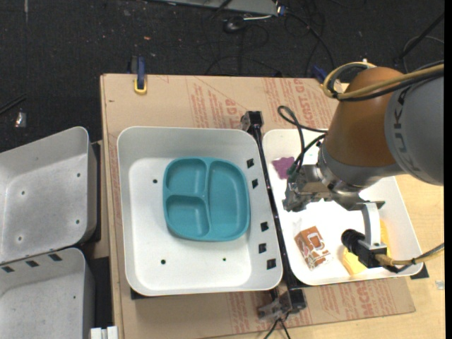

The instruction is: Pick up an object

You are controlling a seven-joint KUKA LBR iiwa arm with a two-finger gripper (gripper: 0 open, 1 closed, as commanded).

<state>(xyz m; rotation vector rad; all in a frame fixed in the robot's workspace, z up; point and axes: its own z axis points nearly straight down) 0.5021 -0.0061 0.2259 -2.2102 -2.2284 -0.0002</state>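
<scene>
While my claw (295, 198) hangs low in the right bin (406, 210), grip unclear to me, the brown packet (313, 247) lies just nearer. I should centre over it before closing. Beyond sits a purple scrap (283, 166).

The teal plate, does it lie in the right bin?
No, the teal plate lies in the left bin, apart from the end effector.

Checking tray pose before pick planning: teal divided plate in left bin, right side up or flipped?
Right side up: the teal plate shows its three recessed compartments facing the camera, lying flat in the left bin.
</scene>
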